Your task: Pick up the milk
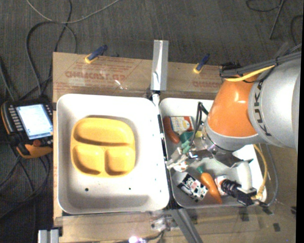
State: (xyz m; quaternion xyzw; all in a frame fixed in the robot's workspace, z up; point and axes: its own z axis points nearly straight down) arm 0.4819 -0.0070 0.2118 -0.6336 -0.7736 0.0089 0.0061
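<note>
Steel-grey jaws: low in the left half of the right bin [178, 105], just below the frame's centre. The wrist hides their tips, so I cannot tell whether they are apart or together. Nothing shows between them.
Arm [237, 111]: reaches in from the right of the frame, its orange band above the bin's middle.
Milk [192, 186]: I take it to be the small black-and-white carton lying on the bin floor near the lower edge, untouched.
Direction: the carton lies just below the jaws in the frame and a little to the right, close but apart.
Long axis: seems to run from upper left to lower right, so it lies tilted.
Neighbours: a carrot [210, 187] touches or nearly touches the carton's right side. A sausage [171, 130] and a red-topped packet [182, 123] lie above the jaws.
Next move: probably a short shift toward the lower edge, with the jaws turned across the carton's narrow width and kept off the carrot.
Left bin [64, 140]: holds a yellow tray [104, 144], well apart from the work.
</note>
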